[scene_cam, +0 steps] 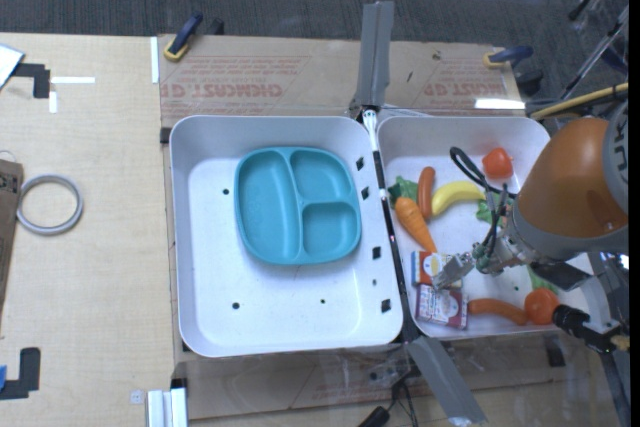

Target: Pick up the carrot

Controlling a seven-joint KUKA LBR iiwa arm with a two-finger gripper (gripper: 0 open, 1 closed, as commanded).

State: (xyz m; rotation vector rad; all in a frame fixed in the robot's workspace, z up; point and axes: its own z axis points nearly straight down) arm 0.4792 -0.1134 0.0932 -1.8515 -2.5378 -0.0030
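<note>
Gripper (462,267) hangs low in my right bin (520,127), finger state unclear, carrot (413,223) apart, w/ nothing grasped.

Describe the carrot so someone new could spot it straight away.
Look in the right bin, along its left wall. The carrot lies there, beside a red sausage and a banana. It alone is orange, tapered and topped with green leaves.

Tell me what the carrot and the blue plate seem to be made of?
The carrot looks like moulded plastic: even orange and a faint sheen. The blue plate also seems plastic: uniform matte turquoise, with smoothly rounded compartments. Neither can be confirmed by sight.
</note>
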